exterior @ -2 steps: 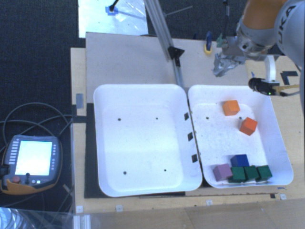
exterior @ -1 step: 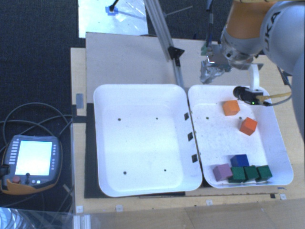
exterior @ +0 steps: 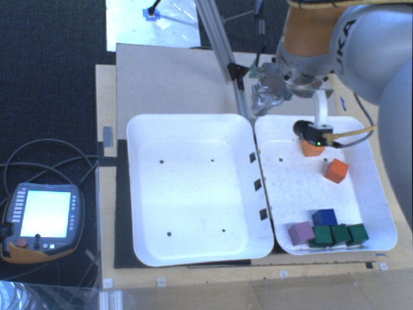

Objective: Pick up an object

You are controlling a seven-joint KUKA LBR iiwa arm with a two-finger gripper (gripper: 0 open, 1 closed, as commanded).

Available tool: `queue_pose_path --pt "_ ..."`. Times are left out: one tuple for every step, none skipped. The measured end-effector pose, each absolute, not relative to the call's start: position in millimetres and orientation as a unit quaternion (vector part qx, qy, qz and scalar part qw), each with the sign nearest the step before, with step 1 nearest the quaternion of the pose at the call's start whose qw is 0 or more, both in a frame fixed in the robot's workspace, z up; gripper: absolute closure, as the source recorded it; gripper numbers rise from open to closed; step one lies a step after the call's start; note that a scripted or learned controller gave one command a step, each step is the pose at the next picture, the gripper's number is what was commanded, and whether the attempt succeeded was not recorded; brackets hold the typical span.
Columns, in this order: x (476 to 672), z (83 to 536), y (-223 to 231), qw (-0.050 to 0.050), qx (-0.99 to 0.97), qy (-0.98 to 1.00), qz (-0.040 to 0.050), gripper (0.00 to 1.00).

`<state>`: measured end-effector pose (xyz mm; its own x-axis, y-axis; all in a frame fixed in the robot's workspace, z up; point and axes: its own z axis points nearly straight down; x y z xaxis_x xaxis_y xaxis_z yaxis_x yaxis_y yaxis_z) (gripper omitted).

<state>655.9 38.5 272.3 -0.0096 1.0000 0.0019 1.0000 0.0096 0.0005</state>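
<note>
The big grey arm (exterior: pixel 381 37) with its orange band is seen reaching in from the right; under it the bench (exterior: pixel 174 76) is spread wide, and two white bins are set on it side by side; the left bin (exterior: pixel 139 192) is the wider one, and the blocks are all kept in the right bin (exterior: pixel 381 192); the gripper (exterior: pixel 263 99) is held up at the far rim, just where the two bins meet; it cannot be told if the claw is apart or together, and nothing is seen held in it; an orange block (exterior: pixel 335 170) is found near the middle of the right bin, well apart from the gripper; a purple block (exterior: pixel 300 232), a blue block (exterior: pixel 324 217) and some green blocks (exterior: pixel 339 235) are bunched in the near corner; so no block looks picked up yet; a block has to be chosen, reached, pinched and lifted.
</note>
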Motion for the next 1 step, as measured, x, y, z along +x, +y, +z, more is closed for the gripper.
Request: queue_pose_path --pt "643.1 250.3 88.5 0.001 -0.704 -0.71 -0.0003 1.0"
